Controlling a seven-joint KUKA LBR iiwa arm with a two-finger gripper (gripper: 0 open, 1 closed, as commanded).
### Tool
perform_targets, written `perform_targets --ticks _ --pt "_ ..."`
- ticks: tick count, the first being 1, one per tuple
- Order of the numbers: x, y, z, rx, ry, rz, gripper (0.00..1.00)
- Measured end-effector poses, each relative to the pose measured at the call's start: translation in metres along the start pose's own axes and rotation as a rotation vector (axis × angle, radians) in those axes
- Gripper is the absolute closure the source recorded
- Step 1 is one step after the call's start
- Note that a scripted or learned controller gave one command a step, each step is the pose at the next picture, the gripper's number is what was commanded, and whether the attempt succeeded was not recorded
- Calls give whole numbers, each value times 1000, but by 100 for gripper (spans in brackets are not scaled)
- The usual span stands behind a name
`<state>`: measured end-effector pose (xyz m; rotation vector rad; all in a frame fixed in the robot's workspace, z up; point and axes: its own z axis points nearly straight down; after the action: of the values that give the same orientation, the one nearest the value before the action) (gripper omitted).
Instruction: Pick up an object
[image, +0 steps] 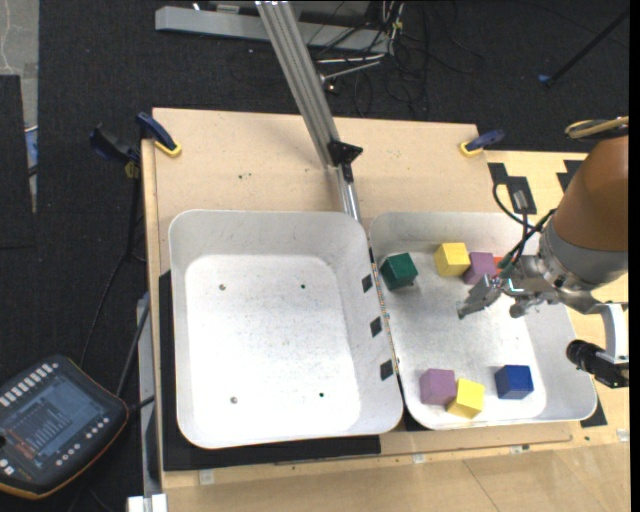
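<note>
Fingers over the right bin, nothing in them

The fingers (484, 297) look a little open and hold nothing; the purple block (482, 266) sits just behind them, so go straight down over it, then squeeze.

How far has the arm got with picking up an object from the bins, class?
Done: the arm has reached into the right bin, and its gripper sits low beside the purple block and yellow block. In hand: nothing visibly between the fingers. Left: closing on a block and lifting it. The green block, blue block and front purple-yellow pair lie untouched.
</note>
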<state>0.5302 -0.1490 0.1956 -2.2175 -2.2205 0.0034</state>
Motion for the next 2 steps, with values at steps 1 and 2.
perform_targets --ticks 1,2 --pt "0 1 -2 -4 -1 1 0" --pt "10 4 55 1 1 1 0"
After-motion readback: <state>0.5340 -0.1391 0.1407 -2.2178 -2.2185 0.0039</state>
